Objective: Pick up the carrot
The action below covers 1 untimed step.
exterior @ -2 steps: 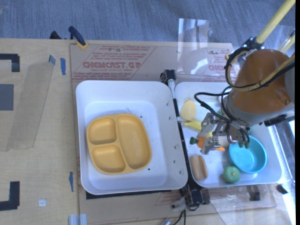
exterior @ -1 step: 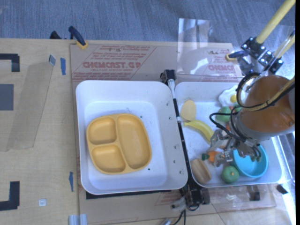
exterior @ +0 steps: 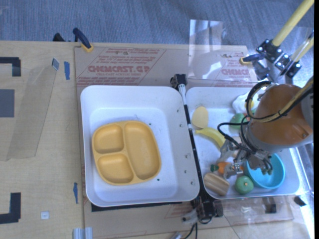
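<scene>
The carrot (exterior: pixel 218 167) is a small orange piece lying low in the right bin (exterior: pixel 295 183), between the banana and a wooden block. My gripper (exterior: pixel 234 161) hangs down under the arm's orange band, right over the carrot's right end. Cables and the wrist hide the contact, so whether it touches the carrot cannot be told.
Around the carrot lie a yellow banana (exterior: pixel 211 135), a wooden block (exterior: pixel 216 184), a green apple (exterior: pixel 243 184) and a blue bowl (exterior: pixel 269 173). A pale round piece (exterior: pixel 200 116) sits at the bin's back. The left bin (exterior: pixel 94 103) holds a yellow divided plate (exterior: pixel 126 151).
</scene>
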{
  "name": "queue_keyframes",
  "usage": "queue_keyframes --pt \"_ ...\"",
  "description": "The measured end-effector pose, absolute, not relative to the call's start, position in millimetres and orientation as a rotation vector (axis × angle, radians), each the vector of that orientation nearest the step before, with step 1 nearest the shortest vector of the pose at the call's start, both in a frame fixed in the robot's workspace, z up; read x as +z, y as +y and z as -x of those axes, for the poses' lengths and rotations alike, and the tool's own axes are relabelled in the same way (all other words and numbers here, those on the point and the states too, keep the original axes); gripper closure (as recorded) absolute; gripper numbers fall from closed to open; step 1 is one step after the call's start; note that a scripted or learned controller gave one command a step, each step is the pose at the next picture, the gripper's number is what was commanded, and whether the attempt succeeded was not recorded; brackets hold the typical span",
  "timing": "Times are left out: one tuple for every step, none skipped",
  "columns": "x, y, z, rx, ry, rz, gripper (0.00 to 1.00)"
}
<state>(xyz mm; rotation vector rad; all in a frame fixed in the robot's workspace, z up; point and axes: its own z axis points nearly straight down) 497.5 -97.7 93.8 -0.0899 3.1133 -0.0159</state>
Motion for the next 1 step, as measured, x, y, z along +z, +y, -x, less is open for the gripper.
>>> queue_keyframes --pt "92.5 -145.7 -493.3 0.008 2.991 -0.884 1.00"
